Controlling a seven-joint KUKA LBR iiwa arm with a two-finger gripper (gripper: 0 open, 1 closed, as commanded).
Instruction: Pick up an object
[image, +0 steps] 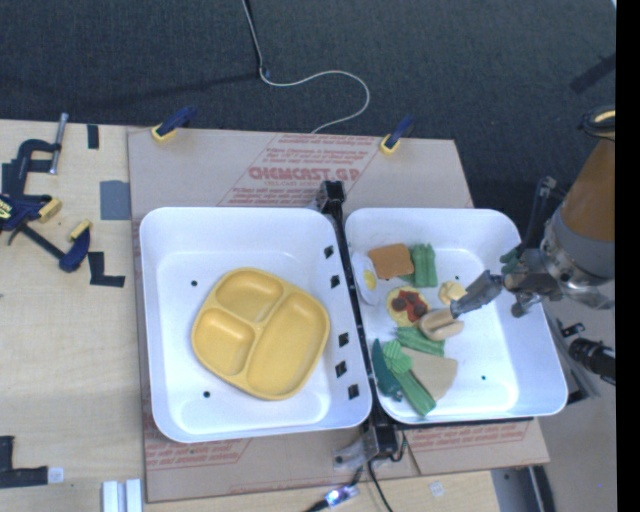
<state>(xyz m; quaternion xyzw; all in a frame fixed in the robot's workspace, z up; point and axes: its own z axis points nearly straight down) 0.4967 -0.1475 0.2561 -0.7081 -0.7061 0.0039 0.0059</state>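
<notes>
Sitting side by side, two bins (160, 300) hold one yellow tray (260, 332); jaws' state unclear.

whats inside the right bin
The right bin holds a pile of toy food: a brown toast-like piece, green pieces, a tan wedge and a round piece with red spots. The end effector covers part of the pile.

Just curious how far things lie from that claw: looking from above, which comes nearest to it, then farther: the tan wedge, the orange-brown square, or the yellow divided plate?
1. Tan wedge, right bin, below the end effector.
2. Orange-brown square, same bin's far-left part.
3. Yellow divided plate, left bin.
</notes>
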